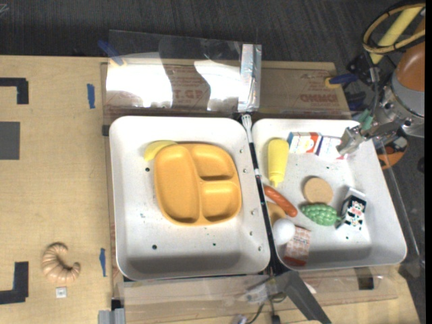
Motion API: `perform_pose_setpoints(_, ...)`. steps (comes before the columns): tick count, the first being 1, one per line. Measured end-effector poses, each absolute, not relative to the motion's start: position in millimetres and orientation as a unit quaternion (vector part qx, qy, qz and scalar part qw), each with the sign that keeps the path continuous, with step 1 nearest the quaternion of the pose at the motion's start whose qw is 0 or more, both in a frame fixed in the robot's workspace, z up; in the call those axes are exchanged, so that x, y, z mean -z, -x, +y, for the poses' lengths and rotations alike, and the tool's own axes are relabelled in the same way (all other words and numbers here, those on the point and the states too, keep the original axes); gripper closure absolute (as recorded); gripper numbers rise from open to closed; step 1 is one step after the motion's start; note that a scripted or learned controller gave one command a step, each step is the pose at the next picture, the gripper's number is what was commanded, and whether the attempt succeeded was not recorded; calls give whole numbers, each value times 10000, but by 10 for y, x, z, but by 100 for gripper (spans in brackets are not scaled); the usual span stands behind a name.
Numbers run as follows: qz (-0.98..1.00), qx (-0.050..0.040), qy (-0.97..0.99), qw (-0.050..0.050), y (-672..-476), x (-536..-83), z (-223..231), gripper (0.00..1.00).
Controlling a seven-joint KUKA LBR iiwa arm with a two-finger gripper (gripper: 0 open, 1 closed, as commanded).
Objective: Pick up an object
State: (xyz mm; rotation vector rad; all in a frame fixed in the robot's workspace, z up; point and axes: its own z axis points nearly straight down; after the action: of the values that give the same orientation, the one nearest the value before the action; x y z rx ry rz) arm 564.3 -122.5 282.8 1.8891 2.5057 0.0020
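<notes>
Bins first, since there's just the one overhead camera. Two white bins sit side by side on the bench (pixel 47 113). The left bin (pixel 128 201) carries a yellow divided tray (pixel 197 182), with a bit of something yellow, maybe a banana (pixel 156 148), poking out from under its upper left corner. That tray takes up most of the floor, so it's a poor bet for a two-finger grab.

All the small stuff is in the right bin (pixel 385 228), which suits an arm reaching in from that side. There's a yellow bottle (pixel 277 159) lying lengthwise near the divider, a red hot dog (pixel 280 200) just below it, a white egg (pixel 283 231) touching a small labelled packet (pixel 298 243), a tan cookie (pixel 317 190), a bumpy green pickle (pixel 320 214) just under the cookie, a black-and-white carton (pixel 355 213) by the right wall and a small box (pixel 305 143) at the top.

The gripper (pixel 351 140) hovers over the top right corner of that bin, beside the box, with nothing between its fingers. Whether it's spread or closed I can't tell, too small and blurry.

My guess: nothing's picked yet, and the box is the closest candidate. Off on the bench's lower left there's a croissant (pixel 61 262), well out of play.
</notes>
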Motion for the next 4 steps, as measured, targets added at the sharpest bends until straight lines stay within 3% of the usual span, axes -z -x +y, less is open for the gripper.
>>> perform_pose_setpoints(1,7064,-13,-7078,18,-5480,-3276,-661,100)
perform_pose_setpoints(2,7070,-18,-7072,34,-5490,-3378,-658,100)
perform_pose_setpoints(3,7093,42,-7049,-48,-5862,-1786,-372,100)
perform_pose_setpoints(4,7090,2,-7052,-4,-5890,-1844,-380,0)
